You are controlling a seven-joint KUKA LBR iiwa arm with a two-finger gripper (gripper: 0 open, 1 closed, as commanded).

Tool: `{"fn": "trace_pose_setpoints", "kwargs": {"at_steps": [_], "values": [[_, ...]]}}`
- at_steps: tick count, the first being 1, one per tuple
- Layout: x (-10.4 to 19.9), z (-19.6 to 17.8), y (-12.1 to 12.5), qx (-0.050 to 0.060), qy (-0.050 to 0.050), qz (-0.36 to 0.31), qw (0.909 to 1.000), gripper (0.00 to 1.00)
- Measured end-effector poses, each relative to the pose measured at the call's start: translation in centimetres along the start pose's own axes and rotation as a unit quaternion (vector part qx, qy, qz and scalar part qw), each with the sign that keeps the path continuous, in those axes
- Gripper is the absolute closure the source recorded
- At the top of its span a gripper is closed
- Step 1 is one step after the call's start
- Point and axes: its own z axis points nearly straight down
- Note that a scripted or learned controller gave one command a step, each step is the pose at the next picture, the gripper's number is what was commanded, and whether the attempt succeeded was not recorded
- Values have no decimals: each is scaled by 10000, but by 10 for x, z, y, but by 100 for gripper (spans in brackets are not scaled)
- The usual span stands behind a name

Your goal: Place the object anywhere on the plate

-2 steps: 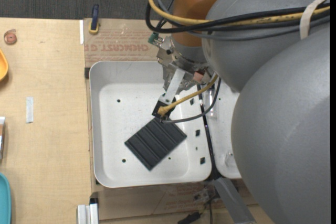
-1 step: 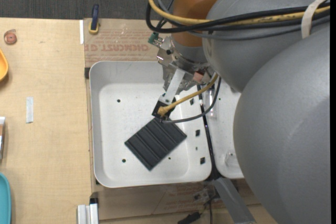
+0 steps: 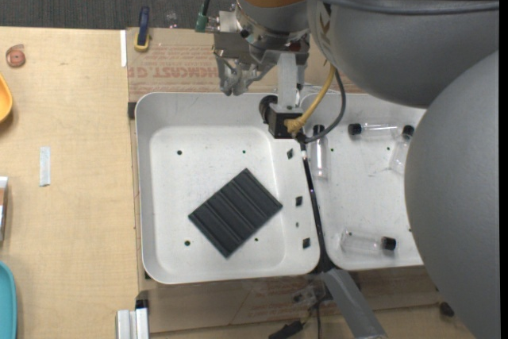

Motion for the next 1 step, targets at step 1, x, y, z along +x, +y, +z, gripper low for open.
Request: {"fn": "trace_pose_setpoints", "kwargs": {"at_steps": [1], "values": [[0, -6, 0, 28, -30, -7, 10000, 100]]}}
